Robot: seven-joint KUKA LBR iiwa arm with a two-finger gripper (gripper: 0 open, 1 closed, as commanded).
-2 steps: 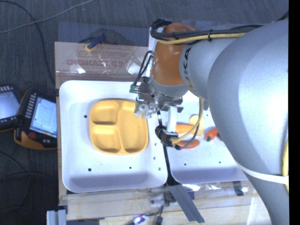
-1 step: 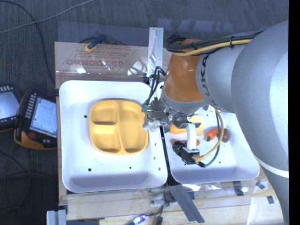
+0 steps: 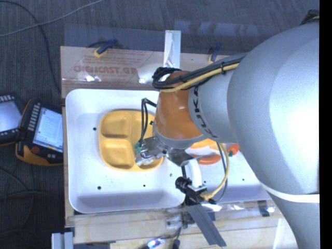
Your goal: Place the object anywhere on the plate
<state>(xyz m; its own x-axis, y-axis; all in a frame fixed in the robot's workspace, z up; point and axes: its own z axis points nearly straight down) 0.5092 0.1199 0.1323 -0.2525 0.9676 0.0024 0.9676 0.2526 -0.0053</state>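
A yellow divided plate [image 3: 120,137] lies in the left white bin [image 3: 83,154], with two compartments showing on its left half. My gripper [image 3: 144,156] hangs low over the plate's lower right rim, below the orange wrist band [image 3: 176,115]. The arm hides the plate's right part. Whether anything is in the gripper cannot be made out. Just right of the wrist, in the right bin, orange and white pieces of an object [image 3: 210,155] peek out from under the arm.
The big grey arm body [image 3: 275,118] covers most of the right bin. A black cable mount [image 3: 189,185] hangs near the bins' front wall. A teach pendant [image 3: 44,134] lies on the floor to the left of the bench.
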